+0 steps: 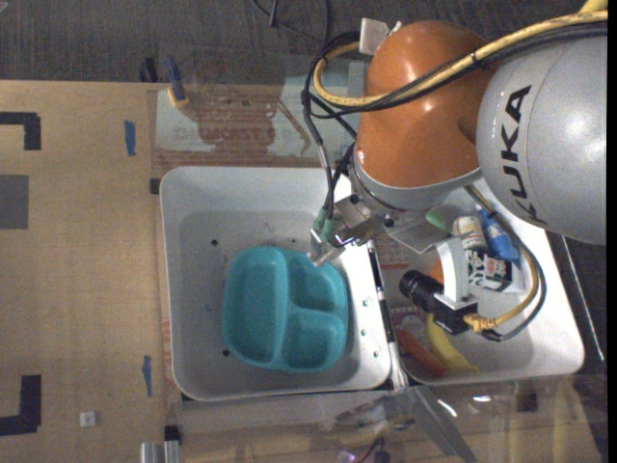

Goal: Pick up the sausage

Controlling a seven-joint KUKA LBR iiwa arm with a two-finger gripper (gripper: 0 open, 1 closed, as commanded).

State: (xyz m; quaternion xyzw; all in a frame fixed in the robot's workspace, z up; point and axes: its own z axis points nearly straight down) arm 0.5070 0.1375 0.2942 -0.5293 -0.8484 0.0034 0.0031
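- The teal plate (280,312), a divided dish, lies in the left bin (193,186) and serves as the landmark here.
- The gripper (325,244) hangs over the plate's upper right corner, close above its rim or touching it; the slanted view does not settle which.
- Whether the gripper is open or closed I cannot tell, since its tip is small and seen almost end-on. Nothing shows in its grasp.
- The arm (540,133) leans in from the plate's right, and its orange band (424,95) bulks above and to the right of the plate. That is why much of the right bin (559,345) is covered.
- The sausage (416,343) is most likely the reddish, elongated piece to the right of the plate, across the wall that divides the bins. It lies low in the right bin and is partly hidden under the wrist hardware.
- A banana (451,355) lies just beside it, on the side away from the plate, possibly touching it.
- The gripper therefore stands over the wrong bin for this task, and the pick looks not yet begun.
- The next move calls for crossing to the right of the plate and coming down on the reddish piece without catching the banana. The closeness of the two makes a wrong or double grasp a real risk.
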